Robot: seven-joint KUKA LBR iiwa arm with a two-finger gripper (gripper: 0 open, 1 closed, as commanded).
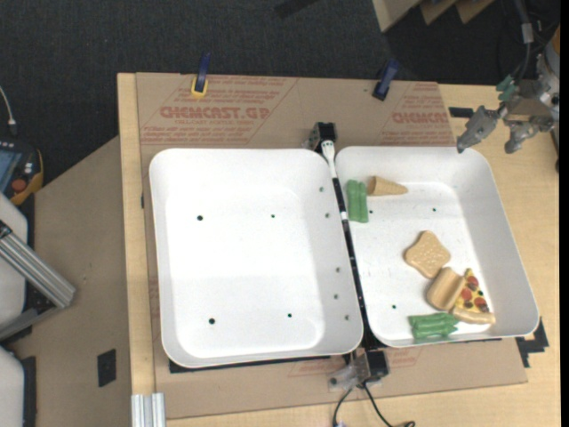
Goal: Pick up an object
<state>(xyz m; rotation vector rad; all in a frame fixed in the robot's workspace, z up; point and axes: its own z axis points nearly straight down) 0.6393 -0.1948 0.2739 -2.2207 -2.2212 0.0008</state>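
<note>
Objects for picking all lie in the right bin (498,203). Nearest sit a green piece (432,326), a pizza slice (471,299) and a bread roll (443,286), the roll and slice touching; a grasp there could catch two at once or nudge one against the rim. Beyond are a toast slice (427,253), then a green block (357,201) hard against the dividing wall, and a cone (385,186). Farthest, the end effector (487,132) hangs above the bin's far right corner, fingers spread, gripping nothing. The left bin (178,238) lies alongside.
</note>
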